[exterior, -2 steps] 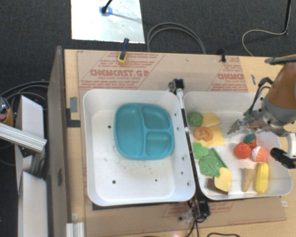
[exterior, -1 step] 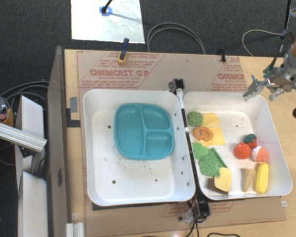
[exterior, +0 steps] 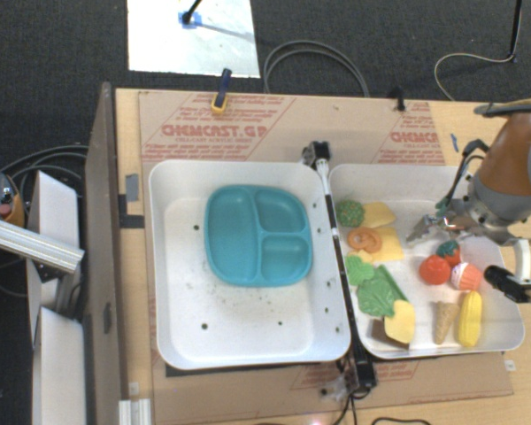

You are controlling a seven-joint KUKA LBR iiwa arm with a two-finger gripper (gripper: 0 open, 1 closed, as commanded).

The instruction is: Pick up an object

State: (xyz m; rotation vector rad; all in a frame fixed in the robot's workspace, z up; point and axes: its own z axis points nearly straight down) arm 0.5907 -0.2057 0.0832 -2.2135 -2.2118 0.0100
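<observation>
End effector (exterior: 435, 226) above right bin (exterior: 504, 339), near tomato (exterior: 434, 270).

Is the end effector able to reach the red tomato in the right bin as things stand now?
Probably yes. The end effector hangs over the right bin, just above the tomato, and nothing lies on top of it. A small red piece and a pink-and-white piece sit close beside it and may crowd a grasp.
</observation>
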